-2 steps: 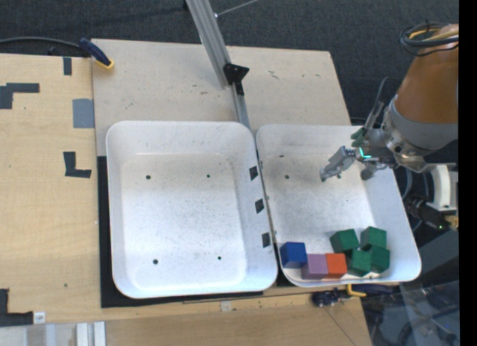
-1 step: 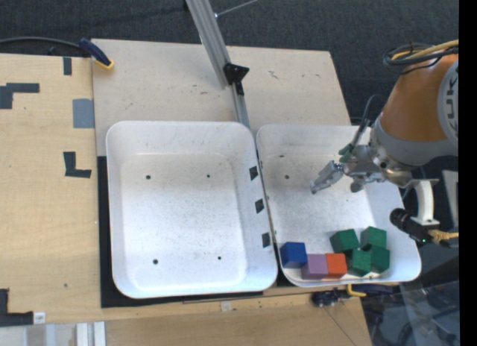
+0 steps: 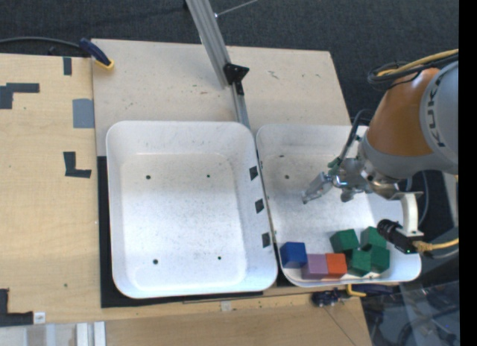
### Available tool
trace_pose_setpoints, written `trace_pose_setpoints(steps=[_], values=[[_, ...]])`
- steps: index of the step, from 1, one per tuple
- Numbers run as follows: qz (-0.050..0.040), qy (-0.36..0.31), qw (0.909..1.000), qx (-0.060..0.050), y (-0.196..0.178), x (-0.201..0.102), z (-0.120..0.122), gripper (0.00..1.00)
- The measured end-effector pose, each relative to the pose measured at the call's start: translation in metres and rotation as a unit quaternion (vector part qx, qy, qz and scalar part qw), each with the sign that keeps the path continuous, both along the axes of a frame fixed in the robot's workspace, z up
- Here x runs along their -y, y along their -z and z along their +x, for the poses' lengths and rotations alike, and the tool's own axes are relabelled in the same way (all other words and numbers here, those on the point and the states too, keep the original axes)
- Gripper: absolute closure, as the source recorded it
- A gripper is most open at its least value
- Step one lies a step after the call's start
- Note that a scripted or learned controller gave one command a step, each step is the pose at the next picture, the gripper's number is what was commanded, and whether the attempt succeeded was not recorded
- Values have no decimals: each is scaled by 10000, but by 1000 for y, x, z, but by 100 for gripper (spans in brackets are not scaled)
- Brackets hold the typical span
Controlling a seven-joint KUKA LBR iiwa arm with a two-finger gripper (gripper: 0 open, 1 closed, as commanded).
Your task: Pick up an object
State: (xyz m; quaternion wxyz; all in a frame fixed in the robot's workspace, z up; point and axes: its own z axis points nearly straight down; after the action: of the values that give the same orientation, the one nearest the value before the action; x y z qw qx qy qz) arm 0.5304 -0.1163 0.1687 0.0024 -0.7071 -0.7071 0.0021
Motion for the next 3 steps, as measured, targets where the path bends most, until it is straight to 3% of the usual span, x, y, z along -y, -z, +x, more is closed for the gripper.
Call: trace_pose_setpoints(steps=[1,2,3], values=[[2,3,10000,-12,59,7,-8,0],[5,-8,10000,12,46,5,-6,100],[-6,-2,10000,44,2,10,-8,100]])
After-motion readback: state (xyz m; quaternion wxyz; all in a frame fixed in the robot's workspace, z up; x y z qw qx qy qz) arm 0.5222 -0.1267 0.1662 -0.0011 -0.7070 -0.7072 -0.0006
